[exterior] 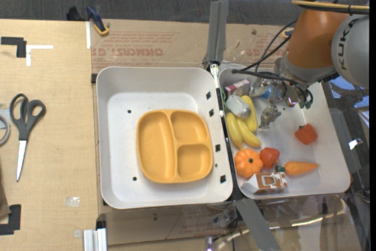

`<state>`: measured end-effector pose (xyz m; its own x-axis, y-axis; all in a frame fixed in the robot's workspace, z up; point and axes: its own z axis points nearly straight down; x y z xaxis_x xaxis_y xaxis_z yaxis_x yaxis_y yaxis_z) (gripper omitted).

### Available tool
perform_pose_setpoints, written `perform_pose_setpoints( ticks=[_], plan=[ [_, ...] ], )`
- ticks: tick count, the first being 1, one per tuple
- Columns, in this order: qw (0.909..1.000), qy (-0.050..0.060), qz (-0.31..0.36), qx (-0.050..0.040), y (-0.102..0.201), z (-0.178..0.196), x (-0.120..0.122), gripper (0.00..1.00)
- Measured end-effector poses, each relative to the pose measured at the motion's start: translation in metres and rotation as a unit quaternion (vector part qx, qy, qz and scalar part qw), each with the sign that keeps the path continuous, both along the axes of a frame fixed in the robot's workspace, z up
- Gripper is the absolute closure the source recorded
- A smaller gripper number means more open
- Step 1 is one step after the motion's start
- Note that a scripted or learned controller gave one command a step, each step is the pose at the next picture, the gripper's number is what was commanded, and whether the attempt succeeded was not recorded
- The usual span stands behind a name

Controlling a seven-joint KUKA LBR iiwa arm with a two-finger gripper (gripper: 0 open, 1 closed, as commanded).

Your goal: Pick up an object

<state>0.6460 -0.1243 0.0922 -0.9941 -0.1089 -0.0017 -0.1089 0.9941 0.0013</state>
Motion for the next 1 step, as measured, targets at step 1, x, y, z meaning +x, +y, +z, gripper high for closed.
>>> perform_pose_setpoints(
  ticks=[1],
  plan=[
    [0.9942,-0.001,-0.107,-0.0006,-0.0395,0.0008,-0.0497,0.00]
  ],
)
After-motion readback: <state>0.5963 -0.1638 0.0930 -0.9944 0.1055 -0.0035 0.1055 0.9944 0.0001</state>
